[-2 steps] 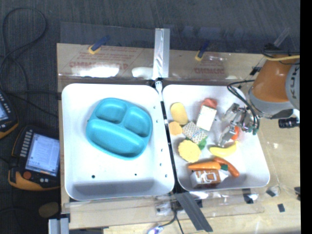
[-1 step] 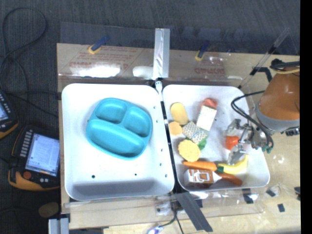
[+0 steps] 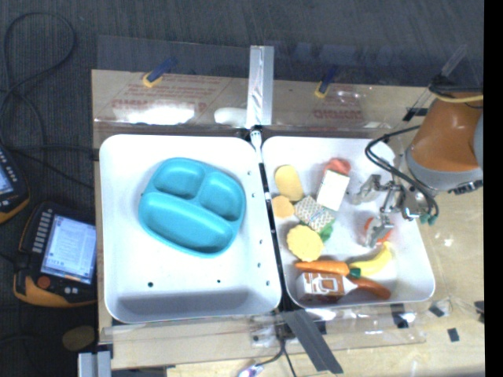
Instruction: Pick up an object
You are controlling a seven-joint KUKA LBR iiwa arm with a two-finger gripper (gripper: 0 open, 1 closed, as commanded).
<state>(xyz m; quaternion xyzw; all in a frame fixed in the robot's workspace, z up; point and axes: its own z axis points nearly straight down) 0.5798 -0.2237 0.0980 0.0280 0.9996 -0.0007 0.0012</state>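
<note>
The right bin (image 3: 424,283) holds several toy foods: a yellow lemon-like piece (image 3: 288,181), a white box (image 3: 333,189), a red piece (image 3: 339,166), a checkered green-edged piece (image 3: 314,213), a yellow round piece (image 3: 305,243), a carrot (image 3: 322,267), a banana (image 3: 376,259) and a brown carton (image 3: 318,286). My gripper (image 3: 377,209) hangs low over the bin's right-middle, and its fingers look spread apart with nothing between them. A small red-orange piece (image 3: 368,225) lies just beside the lower finger (image 3: 387,220).
The left bin (image 3: 126,289) carries a blue divided plate (image 3: 192,204). A raised rim (image 3: 266,210) divides the two bins. The arm's orange band (image 3: 444,136) sits over the right bin's far right corner. Black cables loop near the wrist.
</note>
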